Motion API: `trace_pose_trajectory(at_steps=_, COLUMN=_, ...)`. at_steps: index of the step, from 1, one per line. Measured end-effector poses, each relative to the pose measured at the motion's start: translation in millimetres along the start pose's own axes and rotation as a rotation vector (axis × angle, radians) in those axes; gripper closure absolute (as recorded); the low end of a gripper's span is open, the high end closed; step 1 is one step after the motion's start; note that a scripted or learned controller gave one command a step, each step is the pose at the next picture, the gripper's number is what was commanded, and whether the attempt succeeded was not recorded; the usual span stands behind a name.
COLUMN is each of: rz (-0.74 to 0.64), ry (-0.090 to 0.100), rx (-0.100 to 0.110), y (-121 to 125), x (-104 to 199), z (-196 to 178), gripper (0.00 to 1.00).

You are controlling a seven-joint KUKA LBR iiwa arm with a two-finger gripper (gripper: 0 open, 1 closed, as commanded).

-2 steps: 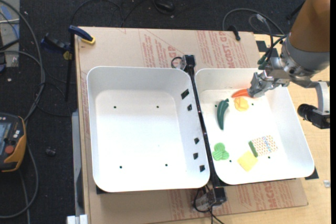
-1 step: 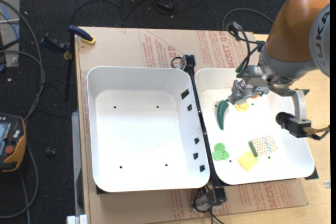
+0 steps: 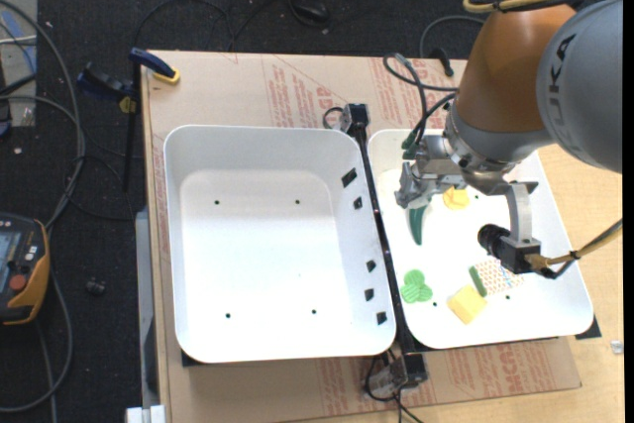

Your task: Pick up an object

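Note:
My gripper (image 3: 422, 193) hangs over the left part of the right bin (image 3: 555, 312), under the grey and orange arm. A dark green elongated object (image 3: 417, 221) sits directly below it, its upper end hidden by the gripper. Whether the two touch is unclear. A small yellow object (image 3: 457, 200) lies just to the gripper's right. Nearer the front of the bin are a light green rounded piece (image 3: 416, 288), a yellow block (image 3: 468, 304) and a patterned object (image 3: 497, 276).
The left bin (image 3: 198, 163) stands beside the right one, with a black divider (image 3: 373, 213) between them. A black part of the arm's mount (image 3: 495, 240) hangs over the right bin. Cables lie on the dark floor behind the bench.

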State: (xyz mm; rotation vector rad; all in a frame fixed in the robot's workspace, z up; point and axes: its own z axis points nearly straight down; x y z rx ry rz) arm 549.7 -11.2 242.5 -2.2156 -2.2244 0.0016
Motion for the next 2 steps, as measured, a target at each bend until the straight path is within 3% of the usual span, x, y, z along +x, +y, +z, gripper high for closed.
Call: trace_pose_trajectory(at_steps=2, rz=0.0, ry=0.0, rx=-0.001, y=-7, x=90, z=11, gripper=1.0)
